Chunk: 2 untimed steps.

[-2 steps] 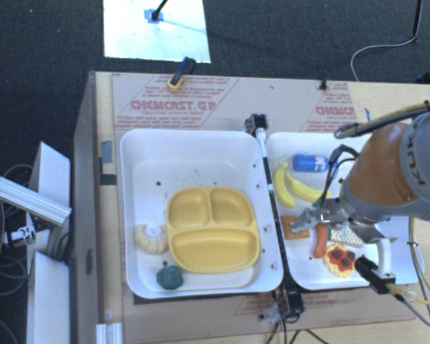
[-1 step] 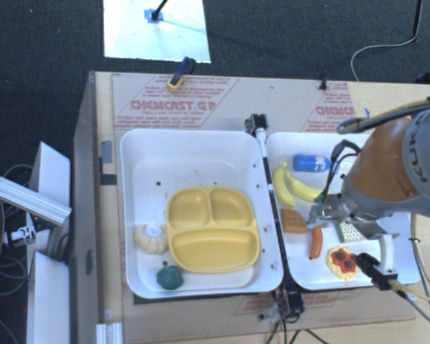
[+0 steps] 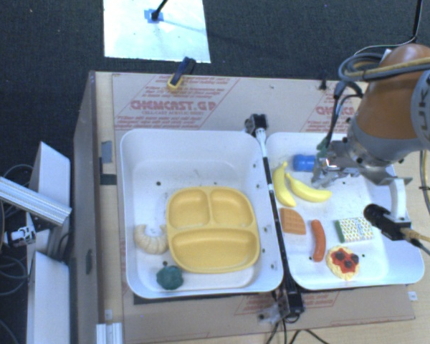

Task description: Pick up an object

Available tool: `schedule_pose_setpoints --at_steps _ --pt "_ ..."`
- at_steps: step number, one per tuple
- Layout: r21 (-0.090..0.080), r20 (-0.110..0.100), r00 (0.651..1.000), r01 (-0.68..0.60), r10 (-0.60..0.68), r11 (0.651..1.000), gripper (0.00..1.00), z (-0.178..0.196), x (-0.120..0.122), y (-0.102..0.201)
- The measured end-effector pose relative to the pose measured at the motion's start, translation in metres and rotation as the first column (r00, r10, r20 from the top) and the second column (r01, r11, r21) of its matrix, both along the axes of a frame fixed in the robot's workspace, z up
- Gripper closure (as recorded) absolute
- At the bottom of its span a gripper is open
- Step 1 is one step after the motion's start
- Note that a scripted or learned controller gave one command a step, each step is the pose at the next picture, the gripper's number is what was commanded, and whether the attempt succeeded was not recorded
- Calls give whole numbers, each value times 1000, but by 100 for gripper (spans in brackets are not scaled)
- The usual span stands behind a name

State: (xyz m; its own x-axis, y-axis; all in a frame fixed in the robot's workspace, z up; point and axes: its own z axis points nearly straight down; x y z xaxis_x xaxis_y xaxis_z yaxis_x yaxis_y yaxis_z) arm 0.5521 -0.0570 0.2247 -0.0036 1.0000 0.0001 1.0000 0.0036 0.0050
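**Arm hangs over a bin of toy food**

The grey-and-orange arm (image 3: 398, 113) reaches over the right of two white bins (image 3: 416, 267), its gripper (image 3: 330, 167) low above the far end; whether it is open or closed, or has hold of anything, cannot be told from here. Well to the gripper's left, in the left bin (image 3: 140, 192), lies one yellow divided plate (image 3: 213, 228) with three compartments, one croissant (image 3: 151, 238) touching its far side and one green lump (image 3: 170, 277) beyond its near corner. Just below the gripper lie two bananas (image 3: 307, 188); a blue item (image 3: 304, 163) sits just beside it on the left. Nearer the viewer are one orange slice (image 3: 293, 222), one sausage (image 3: 318, 240), one speckled block (image 3: 355, 228) and one small pizza (image 3: 343, 261). The board (image 3: 173, 106) behind reads "CHEMCAST GP" in red.
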Motion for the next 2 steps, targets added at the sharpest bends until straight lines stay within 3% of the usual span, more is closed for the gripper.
schedule_pose_setpoints --at_steps 1,2 --pt "-1 -5 1000 4 -4 1000 100 -86 -48 -71" --pt "-1 -1 1000 1 -1 1000 100 -20 -56 -64"
